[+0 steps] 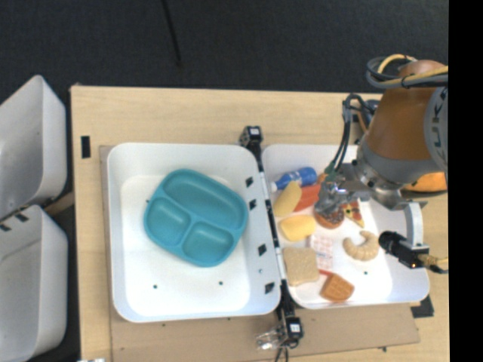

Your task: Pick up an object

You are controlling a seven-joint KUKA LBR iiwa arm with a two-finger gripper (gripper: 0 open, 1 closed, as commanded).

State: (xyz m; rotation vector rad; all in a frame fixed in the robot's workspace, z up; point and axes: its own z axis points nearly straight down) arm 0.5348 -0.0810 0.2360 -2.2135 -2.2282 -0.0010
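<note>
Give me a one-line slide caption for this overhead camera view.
KUKA arm's gripper lowered among toy foods in right bin; teal divided plate in left bin.

Robot lab: KUKA arm (pixel 404 130) over wooden bench (pixel 189 100) w/ two white bins (pixel 121 277)

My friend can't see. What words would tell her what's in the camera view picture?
A grey and orange robot arm's gripper reaches down among toy foods in the right white bin: a croissant, a slice of bread, a blue bottle. The left white bin holds a teal divided plate.
</note>
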